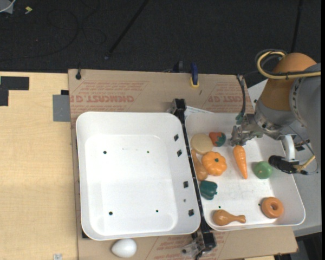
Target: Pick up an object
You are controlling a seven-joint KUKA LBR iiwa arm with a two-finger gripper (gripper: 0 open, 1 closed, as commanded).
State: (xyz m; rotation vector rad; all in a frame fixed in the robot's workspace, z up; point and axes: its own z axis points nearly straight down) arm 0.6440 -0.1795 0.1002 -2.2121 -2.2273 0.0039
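The gripper (240,138) hovers right above the carrot (240,162), at three o'clock in the right bin (292,210); its opening I cannot tell. The carrot's slick taper could squirt sideways into the pumpkin (214,163).

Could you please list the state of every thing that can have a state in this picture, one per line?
gripper: low over the right bin, just above the carrot's top end
carrot: lying flat in the right bin
pumpkin: resting upright
donut: lying flat
chicken drumstick: on its side
white egg: outside the bins, on the bench
left bin: level
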